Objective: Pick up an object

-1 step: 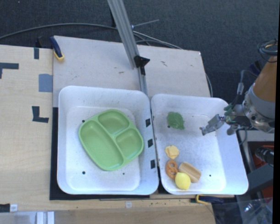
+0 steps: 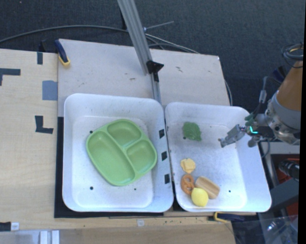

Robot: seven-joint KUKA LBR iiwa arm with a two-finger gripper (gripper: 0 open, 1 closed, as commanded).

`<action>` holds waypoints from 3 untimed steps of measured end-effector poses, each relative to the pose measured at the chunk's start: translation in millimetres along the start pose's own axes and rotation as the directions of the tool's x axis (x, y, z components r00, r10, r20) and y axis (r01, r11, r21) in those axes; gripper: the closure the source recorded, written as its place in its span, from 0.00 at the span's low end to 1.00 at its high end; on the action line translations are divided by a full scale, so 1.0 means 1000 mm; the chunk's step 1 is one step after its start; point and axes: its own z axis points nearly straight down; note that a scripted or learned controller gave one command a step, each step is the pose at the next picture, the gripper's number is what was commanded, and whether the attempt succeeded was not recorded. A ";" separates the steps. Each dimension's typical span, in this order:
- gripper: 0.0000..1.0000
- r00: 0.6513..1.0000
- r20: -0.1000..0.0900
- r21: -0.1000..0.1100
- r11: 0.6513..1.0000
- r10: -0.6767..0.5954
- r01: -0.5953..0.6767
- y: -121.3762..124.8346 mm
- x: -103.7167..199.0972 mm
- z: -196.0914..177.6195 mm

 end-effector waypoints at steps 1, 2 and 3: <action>0.00 1.000 0.000 0.004 1.000 0.002 -0.002 -0.006 0.000 0.045; 0.00 1.000 -0.001 0.006 1.000 0.001 -0.001 0.000 -0.001 0.106; 0.00 1.000 -0.001 0.006 1.000 0.001 -0.001 0.008 -0.003 0.162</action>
